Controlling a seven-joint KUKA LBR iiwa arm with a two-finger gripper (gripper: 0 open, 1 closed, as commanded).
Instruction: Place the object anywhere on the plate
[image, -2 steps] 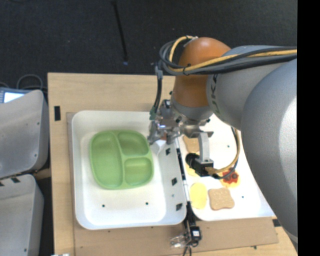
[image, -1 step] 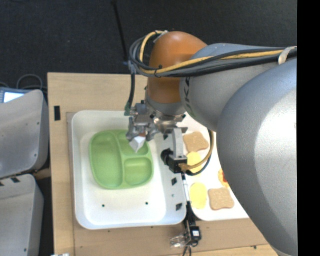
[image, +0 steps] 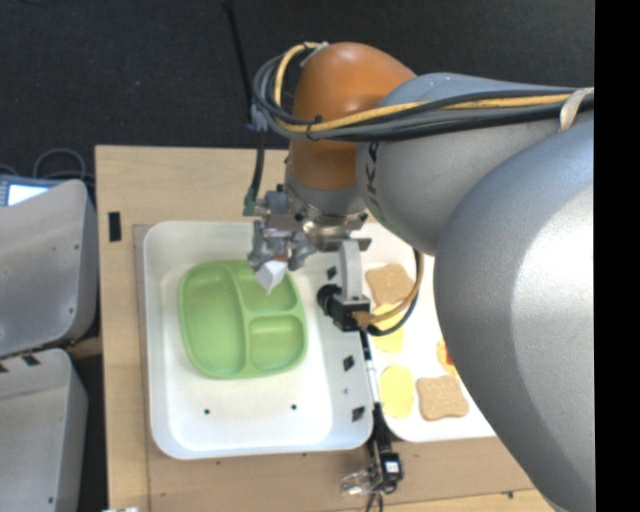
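I read no labels or writing anywhere. My gripper (image: 272, 268) hangs over the far rim of the green plate (image: 243, 320) in the left bin (image: 165, 400), pinching a small pale object (image: 271, 276) between its fingers.

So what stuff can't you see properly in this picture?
- Gripper: the wrist above it hides its fingers, so whether it holds anything is unclear.
- Green plate: its top right rim sits under the gripper.
- Right bin: mostly covered by the big grey arm; toast pieces and yellow slices peek out.
- An orange bit by the arm is too hidden to name.
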